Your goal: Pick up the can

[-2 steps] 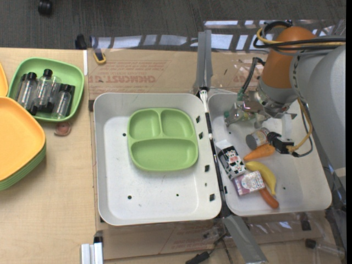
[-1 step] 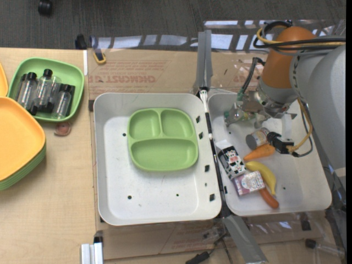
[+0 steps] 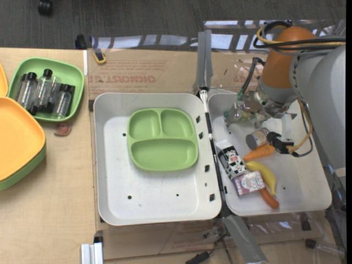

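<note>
The can (image 3: 255,139) is a small grey cylinder lying on its side in the right bin (image 3: 308,197), just above an orange carrot (image 3: 258,152). My gripper (image 3: 240,113) hangs over the back left part of that bin, up and to the left of the can and apart from it. Nothing shows in its grasp. The grey arm with its orange band (image 3: 286,48) comes in from the upper right, and its wrist partly covers the bin's back wall.
Beside the can lie a black-and-white carton (image 3: 231,161), a pink packet (image 3: 248,183), a banana (image 3: 267,174) and a second carrot (image 3: 269,198). The left bin (image 3: 110,197) holds a green divided plate (image 3: 163,139). On the bench to the left stand a green tray of bottles (image 3: 47,89) and orange plates (image 3: 19,144).
</note>
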`<state>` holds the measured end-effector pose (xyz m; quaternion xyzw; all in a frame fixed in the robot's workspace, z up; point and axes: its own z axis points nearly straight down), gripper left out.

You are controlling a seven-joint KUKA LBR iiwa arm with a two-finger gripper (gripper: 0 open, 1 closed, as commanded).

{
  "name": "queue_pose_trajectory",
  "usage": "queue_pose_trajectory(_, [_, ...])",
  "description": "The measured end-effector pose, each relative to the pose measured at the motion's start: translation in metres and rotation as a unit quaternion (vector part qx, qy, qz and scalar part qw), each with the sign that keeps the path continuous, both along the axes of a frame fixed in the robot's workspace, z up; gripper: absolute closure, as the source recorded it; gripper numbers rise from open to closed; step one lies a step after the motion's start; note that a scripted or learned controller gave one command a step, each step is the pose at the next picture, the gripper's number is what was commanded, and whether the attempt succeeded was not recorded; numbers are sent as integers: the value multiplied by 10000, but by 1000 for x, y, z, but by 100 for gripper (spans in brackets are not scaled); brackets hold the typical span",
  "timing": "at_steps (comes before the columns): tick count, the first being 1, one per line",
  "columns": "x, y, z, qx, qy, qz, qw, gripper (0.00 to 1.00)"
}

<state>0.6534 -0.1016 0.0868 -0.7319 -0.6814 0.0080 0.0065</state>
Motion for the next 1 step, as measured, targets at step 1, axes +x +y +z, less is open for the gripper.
queue_pose_trajectory(1, [0, 0, 0, 0, 0, 0, 10000, 0])
